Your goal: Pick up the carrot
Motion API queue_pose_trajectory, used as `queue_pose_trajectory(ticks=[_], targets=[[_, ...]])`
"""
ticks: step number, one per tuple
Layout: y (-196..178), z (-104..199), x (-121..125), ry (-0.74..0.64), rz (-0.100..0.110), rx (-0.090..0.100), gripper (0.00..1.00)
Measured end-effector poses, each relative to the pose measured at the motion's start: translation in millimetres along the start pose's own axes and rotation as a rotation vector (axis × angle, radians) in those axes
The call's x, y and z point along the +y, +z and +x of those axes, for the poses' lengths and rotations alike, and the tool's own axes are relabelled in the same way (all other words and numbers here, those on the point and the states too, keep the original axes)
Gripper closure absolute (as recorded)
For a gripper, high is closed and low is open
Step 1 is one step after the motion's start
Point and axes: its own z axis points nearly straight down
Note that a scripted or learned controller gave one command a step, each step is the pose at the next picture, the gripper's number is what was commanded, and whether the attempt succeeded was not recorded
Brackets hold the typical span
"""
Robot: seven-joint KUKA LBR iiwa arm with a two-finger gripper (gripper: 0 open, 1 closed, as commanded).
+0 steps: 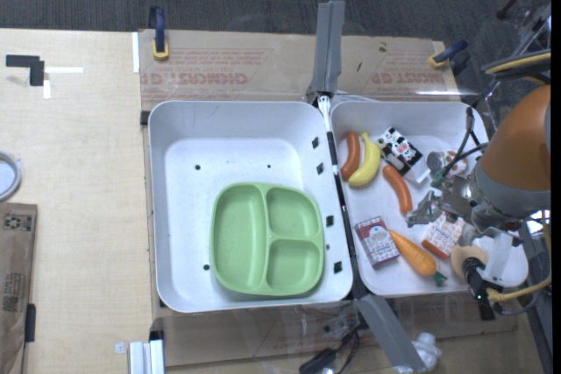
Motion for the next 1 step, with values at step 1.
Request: queue_pose_trajectory(ticks=[1], targets=[[36.7, 19.5, -5.5, -0.291, -0.013, -0.002, 0.0]])
